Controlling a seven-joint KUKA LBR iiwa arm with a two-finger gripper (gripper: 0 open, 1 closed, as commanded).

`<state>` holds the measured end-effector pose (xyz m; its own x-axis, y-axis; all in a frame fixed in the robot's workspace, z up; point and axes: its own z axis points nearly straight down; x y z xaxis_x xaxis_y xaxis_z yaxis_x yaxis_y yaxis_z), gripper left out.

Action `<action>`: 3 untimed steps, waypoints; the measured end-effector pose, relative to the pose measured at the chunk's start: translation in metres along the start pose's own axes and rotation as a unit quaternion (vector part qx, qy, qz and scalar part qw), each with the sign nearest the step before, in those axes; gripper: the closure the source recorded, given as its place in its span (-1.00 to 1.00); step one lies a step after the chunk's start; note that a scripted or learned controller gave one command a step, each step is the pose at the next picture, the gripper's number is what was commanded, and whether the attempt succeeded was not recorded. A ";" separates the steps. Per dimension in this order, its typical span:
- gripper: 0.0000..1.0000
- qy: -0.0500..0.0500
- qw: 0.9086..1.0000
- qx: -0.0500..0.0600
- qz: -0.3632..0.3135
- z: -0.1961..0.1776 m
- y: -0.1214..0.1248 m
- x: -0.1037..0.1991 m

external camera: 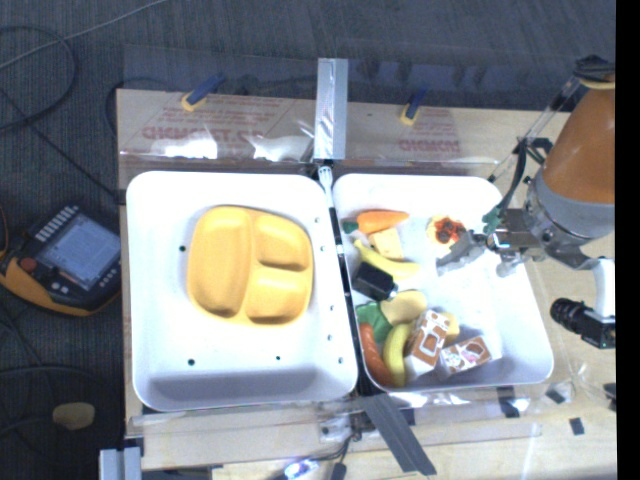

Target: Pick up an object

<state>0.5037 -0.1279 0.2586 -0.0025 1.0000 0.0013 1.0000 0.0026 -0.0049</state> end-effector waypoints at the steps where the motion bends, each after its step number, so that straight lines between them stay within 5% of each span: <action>1: -1.00 0.000 0.999 0.000 0.032 0.004 0.026 0.006; 2: -1.00 0.001 0.998 0.000 0.062 0.017 0.017 -0.005; 3: -1.00 -0.002 1.000 -0.008 -0.004 0.168 0.015 -0.010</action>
<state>0.5183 -0.1375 0.0907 -0.0100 0.9999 -0.0028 0.9999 0.0100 0.0116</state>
